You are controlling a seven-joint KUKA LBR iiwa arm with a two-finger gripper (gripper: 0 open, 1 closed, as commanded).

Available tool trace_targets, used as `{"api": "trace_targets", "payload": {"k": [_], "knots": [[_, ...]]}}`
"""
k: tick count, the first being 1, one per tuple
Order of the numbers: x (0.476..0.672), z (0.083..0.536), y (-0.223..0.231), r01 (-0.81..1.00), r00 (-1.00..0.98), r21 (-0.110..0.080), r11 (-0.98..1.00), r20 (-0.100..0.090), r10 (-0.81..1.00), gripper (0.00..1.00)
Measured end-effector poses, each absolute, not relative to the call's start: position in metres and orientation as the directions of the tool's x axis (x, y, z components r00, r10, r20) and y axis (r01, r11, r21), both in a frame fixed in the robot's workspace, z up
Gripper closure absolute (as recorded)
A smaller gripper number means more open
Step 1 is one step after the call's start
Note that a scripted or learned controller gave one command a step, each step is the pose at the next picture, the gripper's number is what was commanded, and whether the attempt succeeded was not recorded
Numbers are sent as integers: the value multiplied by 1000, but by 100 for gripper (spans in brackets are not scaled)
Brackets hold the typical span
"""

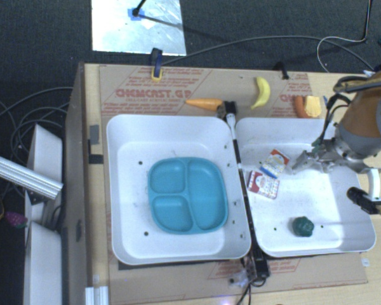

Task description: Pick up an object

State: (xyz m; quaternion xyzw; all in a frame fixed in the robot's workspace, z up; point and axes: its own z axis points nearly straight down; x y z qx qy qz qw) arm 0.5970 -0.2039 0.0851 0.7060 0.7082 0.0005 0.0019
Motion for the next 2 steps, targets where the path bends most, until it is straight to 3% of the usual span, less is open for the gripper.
{"api": "trace_targets", "payload": {"k": [1, 2], "knots": [[670, 85, -140, 1000, -5, 4, 5, 0, 1000, 0], [650, 85, -89, 1000, -6, 3, 6, 0, 1000, 0]]}}
